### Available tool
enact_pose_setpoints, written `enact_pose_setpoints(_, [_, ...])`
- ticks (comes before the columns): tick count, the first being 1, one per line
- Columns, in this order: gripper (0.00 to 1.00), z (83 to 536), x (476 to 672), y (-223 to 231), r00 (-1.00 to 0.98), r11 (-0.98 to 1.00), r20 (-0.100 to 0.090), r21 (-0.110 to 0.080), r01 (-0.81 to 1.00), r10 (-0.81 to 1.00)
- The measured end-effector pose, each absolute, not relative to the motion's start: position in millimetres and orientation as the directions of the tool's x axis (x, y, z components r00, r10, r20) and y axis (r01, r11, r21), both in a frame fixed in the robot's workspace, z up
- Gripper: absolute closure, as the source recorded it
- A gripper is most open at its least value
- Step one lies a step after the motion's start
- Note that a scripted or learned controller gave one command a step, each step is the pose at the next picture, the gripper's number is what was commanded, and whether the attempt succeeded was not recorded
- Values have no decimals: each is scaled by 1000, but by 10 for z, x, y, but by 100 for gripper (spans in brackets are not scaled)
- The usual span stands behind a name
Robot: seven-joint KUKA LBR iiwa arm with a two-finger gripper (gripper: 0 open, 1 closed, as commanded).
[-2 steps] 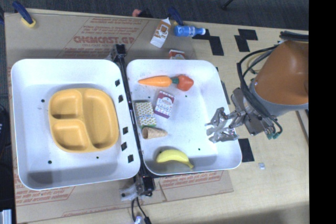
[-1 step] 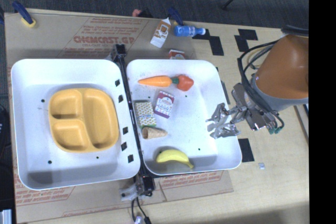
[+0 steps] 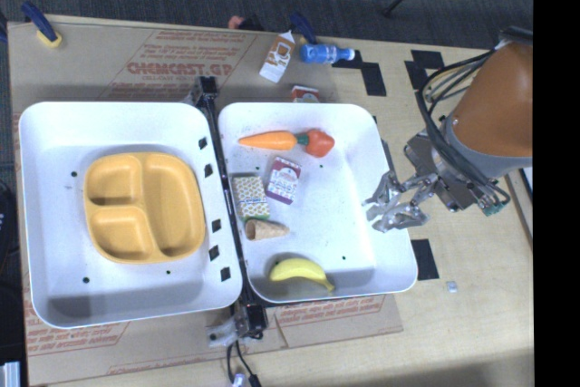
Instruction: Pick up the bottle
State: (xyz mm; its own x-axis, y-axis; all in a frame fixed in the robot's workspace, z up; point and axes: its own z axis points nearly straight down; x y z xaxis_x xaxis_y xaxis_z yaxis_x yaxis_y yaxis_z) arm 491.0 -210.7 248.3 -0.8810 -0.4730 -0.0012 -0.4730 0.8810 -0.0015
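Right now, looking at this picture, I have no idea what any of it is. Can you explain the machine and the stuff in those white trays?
One camera above a bench looks down at a slant. The grey arm with the orange band is a robot reaching in from the picture's right. Its metal gripper hangs over the right edge of the right-hand shallow white bin, with nothing seen in it. That bin holds a toy orange carrot, a yellow banana, a small maroon carton, a checked wafer packet and a toy ice-cream cone. The left-hand white bin holds a yellow divided plate. A small blue plastic bottle lies on the bench behind the bins.
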Motion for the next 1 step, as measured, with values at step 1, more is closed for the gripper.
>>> enact_pose_setpoints(1, [100,2130,4920,-2108,-912,912,1,1,-411,-411])
